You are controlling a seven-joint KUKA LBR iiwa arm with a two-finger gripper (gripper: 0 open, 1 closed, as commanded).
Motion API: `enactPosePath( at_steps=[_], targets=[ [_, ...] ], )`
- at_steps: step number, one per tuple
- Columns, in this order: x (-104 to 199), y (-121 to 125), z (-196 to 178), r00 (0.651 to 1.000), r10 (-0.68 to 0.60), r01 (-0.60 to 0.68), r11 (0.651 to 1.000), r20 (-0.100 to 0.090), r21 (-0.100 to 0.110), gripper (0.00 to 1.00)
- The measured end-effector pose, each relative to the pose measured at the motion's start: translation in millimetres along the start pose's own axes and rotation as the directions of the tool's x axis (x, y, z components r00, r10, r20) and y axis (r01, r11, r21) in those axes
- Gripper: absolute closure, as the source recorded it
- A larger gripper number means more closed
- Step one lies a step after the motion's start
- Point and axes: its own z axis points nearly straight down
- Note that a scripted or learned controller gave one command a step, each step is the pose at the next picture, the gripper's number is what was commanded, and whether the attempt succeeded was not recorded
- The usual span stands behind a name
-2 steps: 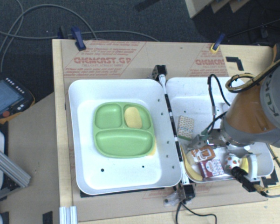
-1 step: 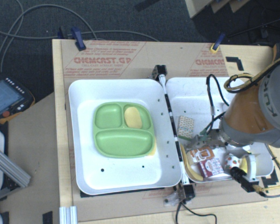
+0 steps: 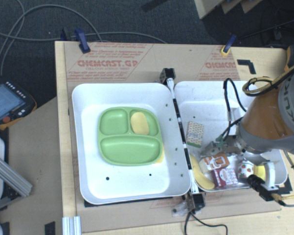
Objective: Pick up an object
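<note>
My gripper point(image 3: 219, 146) reaches down into the right bin point(image 3: 205, 94), just above a heap of small items along its front wall. Directly under it lies a brown and white packet point(image 3: 218, 161), with a red packet point(image 3: 228, 177) in front of that. A yellow banana-shaped piece point(image 3: 202, 176) lies to the left by the divider. A white ball with red spots point(image 3: 245, 169) and a yellow item point(image 3: 260, 171) sit to the right. A checked packet point(image 3: 194, 133) lies apart, further back. The arm's grey body and orange band point(image 3: 265, 115) hide the bin's right part.
The left bin point(image 3: 88, 170) holds a green divided plate point(image 3: 129, 151) with a pale yellow item point(image 3: 140, 123) in its back right compartment. A black divider rail point(image 3: 178, 126) runs between the bins. Black cables point(image 3: 230, 102) loop off the arm over the right bin.
</note>
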Motion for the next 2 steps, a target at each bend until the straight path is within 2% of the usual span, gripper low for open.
enactPosePath(
  at_steps=[1,2],
  targets=[
    [-1.0,2.9,-11.1,1.0,0.001,-0.001,1.0,0.005,-0.011,1.0],
    [-1.0,2.3,-10.7,1.0,0.001,-0.001,1.0,0.005,-0.009,0.0]
  ],
)
